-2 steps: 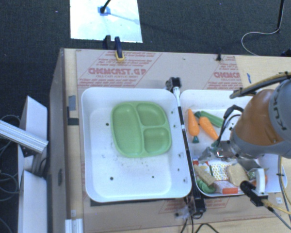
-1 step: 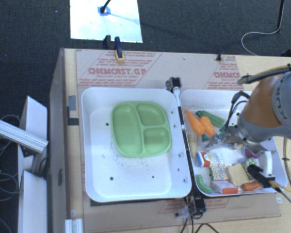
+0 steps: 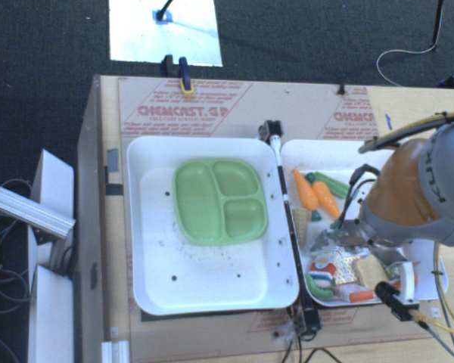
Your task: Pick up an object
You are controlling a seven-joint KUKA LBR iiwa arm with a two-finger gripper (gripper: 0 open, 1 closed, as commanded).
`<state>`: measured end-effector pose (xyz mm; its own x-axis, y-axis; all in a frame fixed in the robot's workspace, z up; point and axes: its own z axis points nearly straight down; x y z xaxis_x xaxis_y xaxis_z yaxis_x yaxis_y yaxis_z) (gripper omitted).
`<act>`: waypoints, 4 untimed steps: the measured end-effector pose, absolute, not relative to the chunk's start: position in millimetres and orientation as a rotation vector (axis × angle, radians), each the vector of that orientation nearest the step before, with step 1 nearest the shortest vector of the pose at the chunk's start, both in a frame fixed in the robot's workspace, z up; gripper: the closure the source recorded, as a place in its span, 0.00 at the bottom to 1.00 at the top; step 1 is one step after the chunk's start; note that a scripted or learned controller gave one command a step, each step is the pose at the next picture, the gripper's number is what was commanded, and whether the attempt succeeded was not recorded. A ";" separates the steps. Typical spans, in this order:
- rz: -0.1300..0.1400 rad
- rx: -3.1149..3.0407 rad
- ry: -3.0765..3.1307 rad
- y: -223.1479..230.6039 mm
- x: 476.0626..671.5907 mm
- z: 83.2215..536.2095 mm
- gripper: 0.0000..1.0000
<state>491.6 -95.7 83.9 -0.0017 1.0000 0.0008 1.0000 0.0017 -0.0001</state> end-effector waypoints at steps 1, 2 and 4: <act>-0.003 -2.219 -2.227 -104.5 572.6 84.6 0.00; -0.003 -2.215 -2.233 -104.7 572.9 94.9 1.00; -0.001 -2.220 -2.227 -176.9 585.8 191.1 0.00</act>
